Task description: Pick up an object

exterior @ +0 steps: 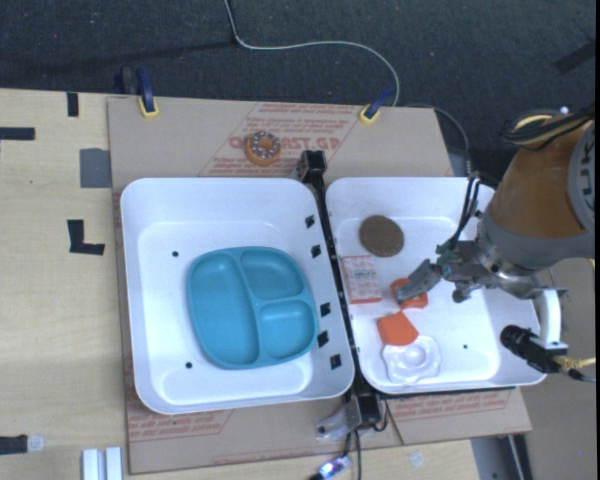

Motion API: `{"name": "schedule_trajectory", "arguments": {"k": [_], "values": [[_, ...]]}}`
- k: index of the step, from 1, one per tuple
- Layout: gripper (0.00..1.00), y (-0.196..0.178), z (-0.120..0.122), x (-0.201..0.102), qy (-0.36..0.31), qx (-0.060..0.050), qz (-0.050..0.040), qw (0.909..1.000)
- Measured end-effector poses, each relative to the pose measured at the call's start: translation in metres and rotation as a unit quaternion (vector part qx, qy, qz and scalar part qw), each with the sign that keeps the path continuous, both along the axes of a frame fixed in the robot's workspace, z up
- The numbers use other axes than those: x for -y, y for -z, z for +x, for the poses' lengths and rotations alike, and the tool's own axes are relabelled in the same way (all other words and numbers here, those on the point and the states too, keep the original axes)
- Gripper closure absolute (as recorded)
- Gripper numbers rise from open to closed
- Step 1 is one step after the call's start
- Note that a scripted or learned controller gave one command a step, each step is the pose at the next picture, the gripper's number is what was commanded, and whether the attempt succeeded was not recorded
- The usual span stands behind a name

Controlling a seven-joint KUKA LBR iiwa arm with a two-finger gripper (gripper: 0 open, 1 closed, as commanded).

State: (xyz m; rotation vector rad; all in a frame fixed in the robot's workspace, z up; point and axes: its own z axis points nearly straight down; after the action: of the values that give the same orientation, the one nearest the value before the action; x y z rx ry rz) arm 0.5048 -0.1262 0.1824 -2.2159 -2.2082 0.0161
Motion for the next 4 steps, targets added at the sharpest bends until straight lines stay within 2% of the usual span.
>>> {"name": "schedule_trajectory", "arguments": {"k": [1,2,3,4], "values": [[0.0,-0.007,0.003,-0.001,-0.002,0.007,-0.0008,1.0],[0.0,0.037,0.002,0.003,-0.002,0.005,-0.0007,1.0],[0.0,0.099,-0.004,0.002,-0.002,0.007,-0.0012,1.0],[0.0,0.097,-0.004,0.002,-0.002,0.008,-0.0009,1.0]]}}
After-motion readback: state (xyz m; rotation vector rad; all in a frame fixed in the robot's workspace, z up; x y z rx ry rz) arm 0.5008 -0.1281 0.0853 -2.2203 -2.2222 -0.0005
